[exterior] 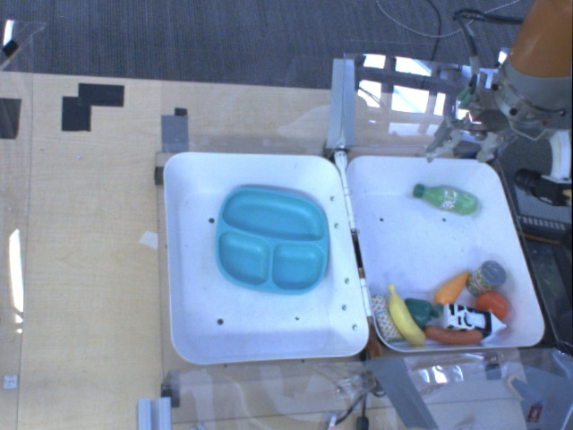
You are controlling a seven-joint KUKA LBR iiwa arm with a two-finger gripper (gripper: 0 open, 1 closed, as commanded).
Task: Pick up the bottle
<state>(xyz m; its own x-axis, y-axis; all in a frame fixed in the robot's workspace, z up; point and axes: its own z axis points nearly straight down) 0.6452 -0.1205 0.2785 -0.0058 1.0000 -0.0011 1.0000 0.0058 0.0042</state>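
Note:
A green bottle with a pale label lies on its side in the far part of the right bin, its cap pointing left. My gripper hangs over the bin's far rim, just beyond the bottle and slightly to its right. Its two thin fingers are spread apart, open, with nothing between them. The grey wrist and the orange band rise behind it toward the upper right.
The left bin holds a blue divided plate. In the right bin's near corner sits a cluster of toy food: a banana, a carrot, a small jar, a tomato and a sausage.

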